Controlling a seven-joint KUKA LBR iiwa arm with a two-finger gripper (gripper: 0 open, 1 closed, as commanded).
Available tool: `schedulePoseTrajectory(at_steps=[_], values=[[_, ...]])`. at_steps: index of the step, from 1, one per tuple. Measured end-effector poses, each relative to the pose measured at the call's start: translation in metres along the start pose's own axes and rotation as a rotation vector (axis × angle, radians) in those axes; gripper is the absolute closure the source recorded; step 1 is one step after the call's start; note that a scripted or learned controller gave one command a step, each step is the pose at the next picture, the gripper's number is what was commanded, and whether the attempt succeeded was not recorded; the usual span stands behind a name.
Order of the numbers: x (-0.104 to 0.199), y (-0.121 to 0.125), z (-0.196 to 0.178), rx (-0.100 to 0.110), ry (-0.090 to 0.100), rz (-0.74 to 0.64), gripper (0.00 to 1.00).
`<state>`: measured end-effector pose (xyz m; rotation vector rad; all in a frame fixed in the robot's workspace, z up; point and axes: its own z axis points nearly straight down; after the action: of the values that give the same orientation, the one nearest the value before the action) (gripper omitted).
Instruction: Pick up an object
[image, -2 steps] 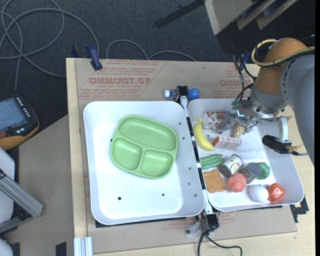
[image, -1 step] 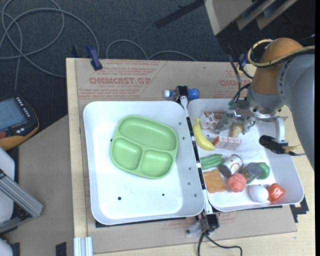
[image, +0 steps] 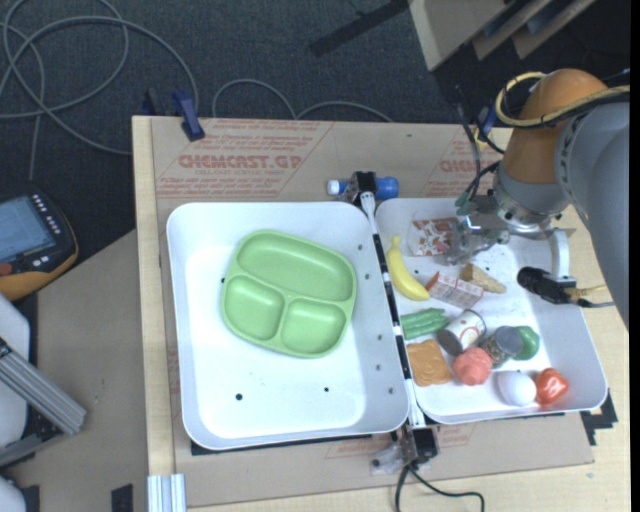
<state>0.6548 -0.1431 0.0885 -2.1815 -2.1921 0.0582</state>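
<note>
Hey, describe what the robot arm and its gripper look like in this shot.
The arm is thick, rounded and grey, with a broad orange band above the wrist. A yellow-and-black cable loops beside the band. Below sits a grey metal wrist collar, then the small metallic gripper, with thin dark wires alongside.

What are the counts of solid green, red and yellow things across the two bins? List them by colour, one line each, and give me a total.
Green: 3 (divided plate, pod, round piece)
Red: 2 (ball, corner piece)
Yellow: 1 (banana)
Total: 6
</note>
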Motion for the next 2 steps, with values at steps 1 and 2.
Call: schedulePoseTrajectory(at_steps=[1, 2], values=[[-0.001, 0.000, 0.000, 0.002, -0.001, 0.000, 0.00], [-0.030, -0.053, 0.007, -0.060, -0.009, 0.006, 0.00]])
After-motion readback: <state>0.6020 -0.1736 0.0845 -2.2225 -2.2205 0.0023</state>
